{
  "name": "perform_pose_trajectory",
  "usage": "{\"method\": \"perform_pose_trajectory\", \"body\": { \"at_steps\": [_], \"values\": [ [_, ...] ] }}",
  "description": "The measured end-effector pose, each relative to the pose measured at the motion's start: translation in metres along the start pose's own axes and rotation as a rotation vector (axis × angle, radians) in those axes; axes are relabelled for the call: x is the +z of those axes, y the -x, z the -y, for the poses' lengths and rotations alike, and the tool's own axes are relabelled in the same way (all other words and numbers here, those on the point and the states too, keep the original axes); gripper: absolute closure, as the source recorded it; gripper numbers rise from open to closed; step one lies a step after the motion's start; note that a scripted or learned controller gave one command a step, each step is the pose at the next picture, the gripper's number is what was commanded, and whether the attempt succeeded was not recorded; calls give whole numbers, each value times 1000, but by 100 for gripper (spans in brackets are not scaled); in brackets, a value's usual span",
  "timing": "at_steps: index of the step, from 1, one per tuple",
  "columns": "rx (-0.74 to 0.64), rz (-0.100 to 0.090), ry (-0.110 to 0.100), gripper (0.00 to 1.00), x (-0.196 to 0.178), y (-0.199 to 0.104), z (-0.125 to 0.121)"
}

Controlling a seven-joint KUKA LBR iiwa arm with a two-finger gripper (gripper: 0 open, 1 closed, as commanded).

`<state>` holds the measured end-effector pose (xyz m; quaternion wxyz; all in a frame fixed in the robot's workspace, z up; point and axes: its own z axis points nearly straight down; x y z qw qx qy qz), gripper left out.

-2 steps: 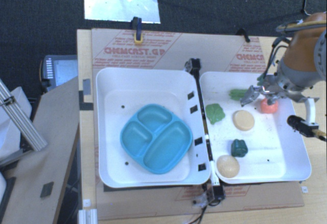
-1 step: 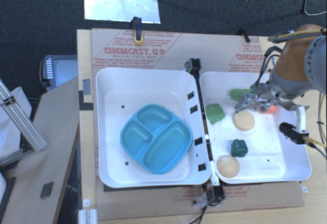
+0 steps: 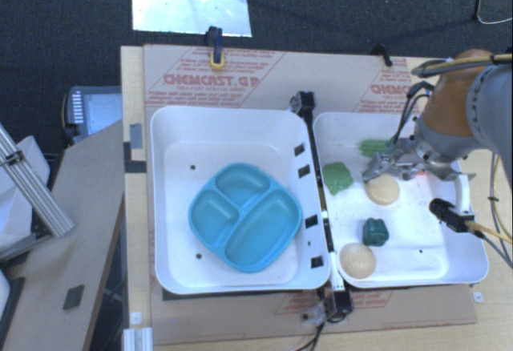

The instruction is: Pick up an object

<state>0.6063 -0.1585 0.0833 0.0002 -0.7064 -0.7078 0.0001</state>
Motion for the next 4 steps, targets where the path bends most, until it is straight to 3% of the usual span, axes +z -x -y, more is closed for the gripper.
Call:
{"method": "perform_pose_trajectory", "body": {
  "at_steps": [1, 3, 4],
  "values": [
    [0, 2, 7, 100, -13, 1, -2],
    [-3, 2, 9, 100, -142, 1, 0],
    [-4, 2, 8, 100, -188, 1, -2]
  ]
}}
